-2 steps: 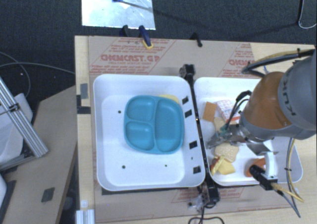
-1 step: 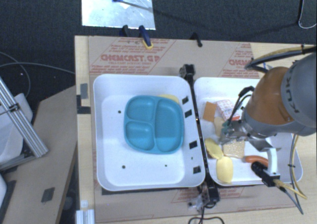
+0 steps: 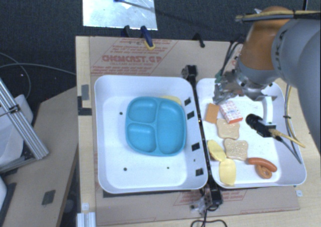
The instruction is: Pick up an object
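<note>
Hanging over the upper left corner of the right bin [image 3: 293,171], my fingers [image 3: 222,93] show as a dark cluster under the wrist, and I cannot tell whether they are spread or pressed together. Just below them lie an orange slab [image 3: 211,113] and a small white and red box [image 3: 230,111], side by side and touching. The bin's left wall runs close beside the slab. Further down lie a toast slice [image 3: 228,129], a second toast slice [image 3: 235,149], two pale yellow pieces [image 3: 227,172] and a sausage [image 3: 261,165], crowded together. The left bin [image 3: 108,120] holds a blue divided plate [image 3: 154,124]. Both bins rest on the table [image 3: 130,58].
</note>
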`<move>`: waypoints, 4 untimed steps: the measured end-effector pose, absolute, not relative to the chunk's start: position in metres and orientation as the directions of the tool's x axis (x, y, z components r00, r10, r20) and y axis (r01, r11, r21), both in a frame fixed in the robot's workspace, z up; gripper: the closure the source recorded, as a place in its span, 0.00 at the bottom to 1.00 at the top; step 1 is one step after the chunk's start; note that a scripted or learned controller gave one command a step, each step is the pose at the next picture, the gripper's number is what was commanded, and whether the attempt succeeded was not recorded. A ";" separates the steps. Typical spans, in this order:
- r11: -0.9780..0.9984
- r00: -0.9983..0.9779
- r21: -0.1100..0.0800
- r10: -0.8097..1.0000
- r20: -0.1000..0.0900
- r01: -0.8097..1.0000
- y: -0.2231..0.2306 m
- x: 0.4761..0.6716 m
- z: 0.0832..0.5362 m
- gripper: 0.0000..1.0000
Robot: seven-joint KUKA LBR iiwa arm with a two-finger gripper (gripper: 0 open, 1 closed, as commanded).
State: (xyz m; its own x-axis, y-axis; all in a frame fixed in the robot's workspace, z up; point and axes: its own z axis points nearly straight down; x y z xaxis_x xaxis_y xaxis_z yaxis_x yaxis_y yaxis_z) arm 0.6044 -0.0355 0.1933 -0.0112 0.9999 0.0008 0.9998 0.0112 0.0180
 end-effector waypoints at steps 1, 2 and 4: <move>0.009 -0.009 0.005 1.000 0.000 1.000 -0.040 0.600 0.199 1.00; 0.010 -0.010 -0.006 1.000 0.004 1.000 0.033 0.513 0.183 1.00; 0.005 -0.005 0.002 1.000 0.002 1.000 0.095 0.488 0.195 1.00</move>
State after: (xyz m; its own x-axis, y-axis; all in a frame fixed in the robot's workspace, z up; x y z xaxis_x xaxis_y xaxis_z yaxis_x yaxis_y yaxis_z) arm 0.4877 0.0951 0.1948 -0.0052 1.0000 0.0018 1.0000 0.0052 0.0015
